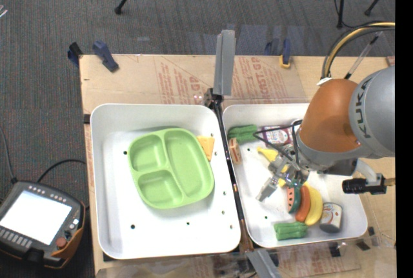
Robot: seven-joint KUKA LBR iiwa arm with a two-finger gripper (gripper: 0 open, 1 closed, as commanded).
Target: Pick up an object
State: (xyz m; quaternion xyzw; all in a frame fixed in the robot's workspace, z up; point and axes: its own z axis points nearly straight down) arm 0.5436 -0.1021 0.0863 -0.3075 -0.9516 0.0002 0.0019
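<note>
In the camera view, a glossy green three-compartment plastic tray [171,168] is seen in the left bin [106,206]. In the right bin [255,222], the metal pincer [276,181] is seen lowered with fingers apart, clamped on nothing. A curved yellow toy banana [314,205] lies just beside it, at its lower right, against a watermelon slice [296,197].

Green divided plate [171,169] in left bin [103,141], end effector [279,181] low over cluttered right bin [248,218]
</note>
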